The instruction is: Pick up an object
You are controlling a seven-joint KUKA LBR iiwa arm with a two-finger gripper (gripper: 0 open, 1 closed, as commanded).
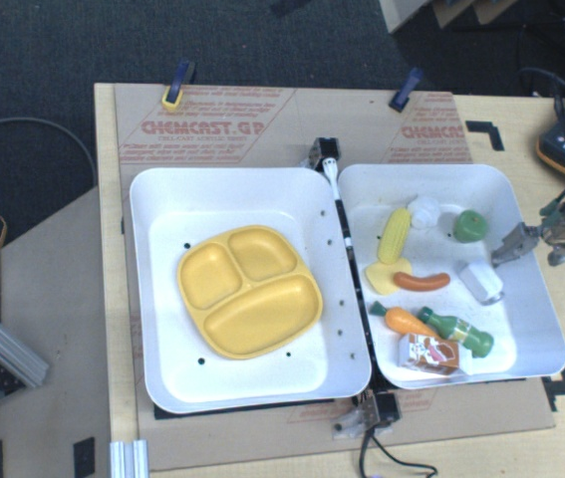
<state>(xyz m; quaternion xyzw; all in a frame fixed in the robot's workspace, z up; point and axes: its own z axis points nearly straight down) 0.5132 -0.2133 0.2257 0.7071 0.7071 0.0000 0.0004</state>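
Note:
The right bin (536, 312) holds a yellow corn cob (395, 235), a sausage (423, 281) lying on a yellow piece (380, 280), a carrot (406, 320), a green bottle (458, 331), a red-and-white packet (428, 353), a green round fruit (470, 226), a clear cup (424, 211) and a white block (481, 281). My gripper (534, 251) hangs over the bin's right rim, above and right of the white block. It is open, one finger (510, 246) pointing down-left toward the block, and nothing sits between the fingers.
The left bin (152, 267) holds a yellow divided plate (250, 289). A black divider with clamps (347, 237) runs between the bins. Clips (175, 86) hold the cardboard at the back edge. Dark floor surrounds the bench.

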